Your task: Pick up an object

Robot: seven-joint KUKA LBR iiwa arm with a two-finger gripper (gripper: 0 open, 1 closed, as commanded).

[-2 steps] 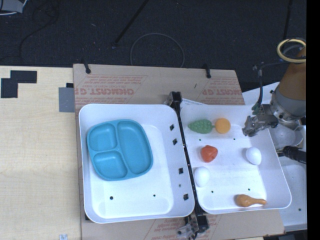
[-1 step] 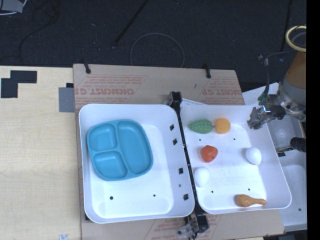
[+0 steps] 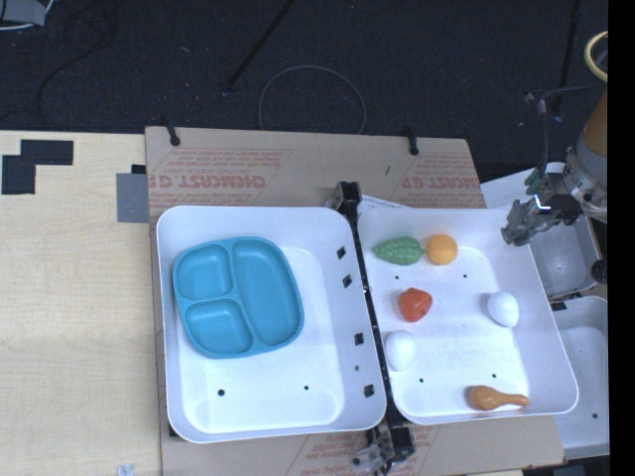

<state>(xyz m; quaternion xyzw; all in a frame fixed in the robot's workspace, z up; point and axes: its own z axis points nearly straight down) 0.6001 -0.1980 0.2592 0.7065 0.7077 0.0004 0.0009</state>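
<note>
Two white bins lie side by side; the left bin point(image 3: 189, 405) bears a blue divided plate point(image 3: 238, 296), while the right bin point(image 3: 451, 340) holds my targets. My pincer point(image 3: 524, 218) hovers at its upper right rim, its state I cannot tell. Nearest, down-left, lies a white egg point(image 3: 503, 309); further left, an orange ball point(image 3: 442, 249).
</note>
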